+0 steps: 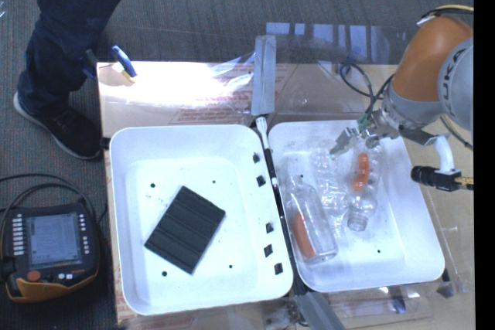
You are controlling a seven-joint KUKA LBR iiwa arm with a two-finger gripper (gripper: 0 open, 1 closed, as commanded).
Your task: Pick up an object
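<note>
Clear plastic bottles with orange caps and labels lie in a loose heap in the right white bin (421,263). One larger clear bottle with an orange label (309,226) lies lengthwise toward the divider side of that bin, and a smaller clear bottle with an orange band (360,174) lies toward the bin's far right, with crumpled clear plastic between them. The gripper (357,137) hangs over the far edge of the right bin, just above the smaller bottle, and nothing shows between its fingers; how wide they stand I cannot tell, since they are small and blurred against the clear plastic.

The risks come mostly from the bottles themselves. They are smooth, round and light, so fingers closing off-centre would likely squeeze one sideways and let it roll away instead of gripping it. Because they touch and overlap in the heap, a descent onto the smaller bottle could nudge its neighbours or catch two at once, and a pinch on crumpled film alone may slip free on the lift. The gripper is also near the right bin's far wall, so a low approach there could clip the rim.

In the left white bin (124,166), well apart from the right bin's heap, lies a flat black ribbed rectangular pad (186,229), which looks too thin to pinch easily.
</note>
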